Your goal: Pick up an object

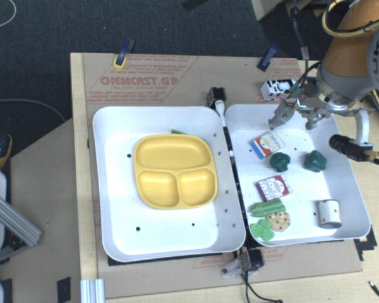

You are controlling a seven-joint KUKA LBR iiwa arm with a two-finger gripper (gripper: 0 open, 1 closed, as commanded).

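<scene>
On my screen: claw (pixel 296 114), hanging over the far edge of the right bin (pixel 357 201), fingers (pixel 279 117) spread apart with nothing between them. Item one, a small carton with a red, white and blue face (pixel 267 144), lying just below the claw and slightly to its left, nearest of all the pieces. Item two, a dark green lump (pixel 279 162), just past the carton. Item three, a second dark green lump (pixel 314 161), below the claw to its right. Item four, a dark red packet (pixel 273 187), farther down. Item five, a light green piece (pixel 266 207), touching the cookie (pixel 278 220) beneath it. Item six, a leafy green piece (pixel 261 230), at the bin's near rim. Item seven, a silver can (pixel 329 213), lying on its side, well off to the lower right. Item eight, a yellow divided tray (pixel 175 170), in the left bin (pixel 114 188), far to the claw's left.
</scene>
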